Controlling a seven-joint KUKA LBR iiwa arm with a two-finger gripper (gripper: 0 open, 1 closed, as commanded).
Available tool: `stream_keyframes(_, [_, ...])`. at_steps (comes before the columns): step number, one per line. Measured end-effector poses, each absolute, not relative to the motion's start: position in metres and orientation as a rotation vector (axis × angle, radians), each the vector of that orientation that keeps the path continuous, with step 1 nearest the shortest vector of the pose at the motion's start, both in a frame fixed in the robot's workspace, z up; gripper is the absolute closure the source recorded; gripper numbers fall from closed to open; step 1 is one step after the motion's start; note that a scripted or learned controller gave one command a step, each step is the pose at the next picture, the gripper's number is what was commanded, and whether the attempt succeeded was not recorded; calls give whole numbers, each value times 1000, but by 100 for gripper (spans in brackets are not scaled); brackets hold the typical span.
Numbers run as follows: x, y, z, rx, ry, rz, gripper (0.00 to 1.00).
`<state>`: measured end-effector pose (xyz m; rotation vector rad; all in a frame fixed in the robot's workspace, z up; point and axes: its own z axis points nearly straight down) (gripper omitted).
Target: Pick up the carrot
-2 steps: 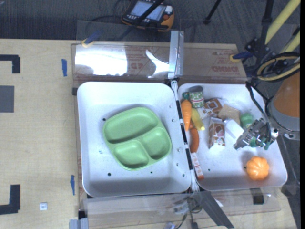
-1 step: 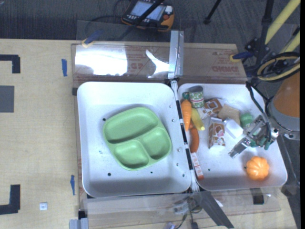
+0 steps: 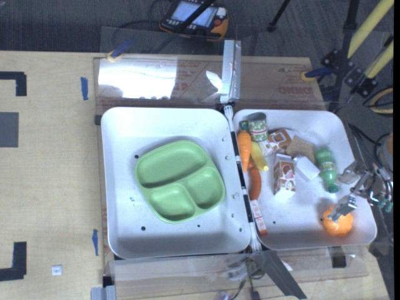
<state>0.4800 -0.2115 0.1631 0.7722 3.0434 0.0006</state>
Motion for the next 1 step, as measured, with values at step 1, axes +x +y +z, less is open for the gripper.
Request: stream_keyframes(1, [511,-221,86,672,3063,3,0])
